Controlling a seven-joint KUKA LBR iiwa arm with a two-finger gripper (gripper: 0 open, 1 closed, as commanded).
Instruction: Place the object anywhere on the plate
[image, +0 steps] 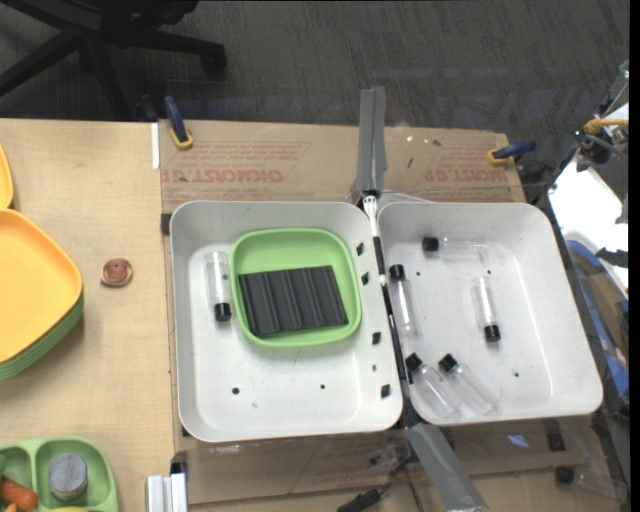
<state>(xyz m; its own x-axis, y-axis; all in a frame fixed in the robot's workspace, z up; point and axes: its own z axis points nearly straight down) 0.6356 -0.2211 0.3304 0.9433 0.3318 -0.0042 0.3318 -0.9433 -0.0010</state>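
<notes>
Vials (clear, black-capped) lie in right bin; plate in left.

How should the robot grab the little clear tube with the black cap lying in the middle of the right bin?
Probably best to grip the clear tube around the middle of its body, coming straight down from above. It lies flat on the floor of the right bin, with its black cap at the near end and open floor on both long sides, so the fingers should straddle it crosswise.
</notes>
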